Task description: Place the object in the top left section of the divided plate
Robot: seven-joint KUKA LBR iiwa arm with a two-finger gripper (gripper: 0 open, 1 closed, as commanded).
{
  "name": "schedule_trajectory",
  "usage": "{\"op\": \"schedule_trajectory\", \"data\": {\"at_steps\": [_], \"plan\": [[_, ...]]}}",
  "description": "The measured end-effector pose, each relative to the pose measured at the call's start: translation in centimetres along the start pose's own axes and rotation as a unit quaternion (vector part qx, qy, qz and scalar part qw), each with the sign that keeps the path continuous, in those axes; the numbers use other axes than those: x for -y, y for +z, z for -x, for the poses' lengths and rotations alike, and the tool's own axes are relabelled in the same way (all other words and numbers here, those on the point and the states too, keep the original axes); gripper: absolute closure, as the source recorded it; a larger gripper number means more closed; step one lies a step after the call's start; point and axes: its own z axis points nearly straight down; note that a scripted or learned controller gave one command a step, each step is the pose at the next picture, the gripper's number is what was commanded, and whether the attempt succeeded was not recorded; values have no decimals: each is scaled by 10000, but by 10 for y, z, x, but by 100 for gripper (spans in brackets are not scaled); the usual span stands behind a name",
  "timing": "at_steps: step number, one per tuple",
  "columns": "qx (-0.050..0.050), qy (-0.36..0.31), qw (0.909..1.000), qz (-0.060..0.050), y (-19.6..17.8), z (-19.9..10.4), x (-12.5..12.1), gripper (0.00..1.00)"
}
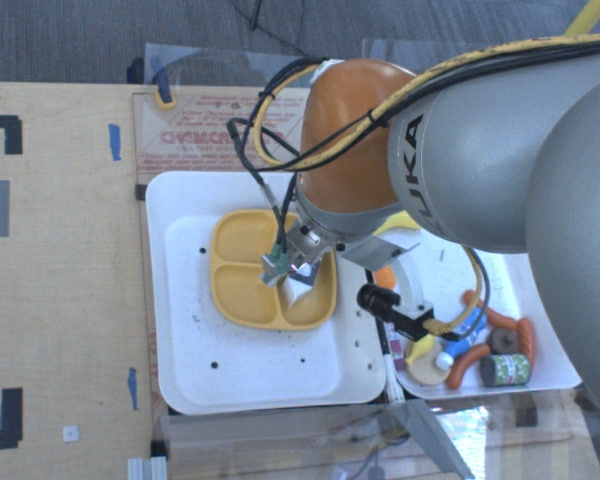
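Observation:
A yellow divided plate (pixel 238 290) lies in the left white bin (pixel 180 358). My gripper (pixel 286 265) hangs over the plate's middle, near where its dividers meet, at the right edge of the top left section. A small green thing (pixel 274 261) shows at the gripper's tip, and a white bit (pixel 301 291) lies just below it over the plate's right section. The wrist hides whether the green thing is held or rests on the plate.
The right bin (pixel 555 373) holds several small things at its lower end: orange sausage shapes (pixel 464 364), a green can (pixel 506 370), a brown ring (pixel 503 341), a blue piece (pixel 466 349) and a yellow-white piece (pixel 427 360). The big arm covers the upper right.

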Motion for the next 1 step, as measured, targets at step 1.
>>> {"op": "schedule_trajectory", "data": {"at_steps": [1], "plan": [[6, 112, 9999, 4, 24, 20, -26, 100]]}}
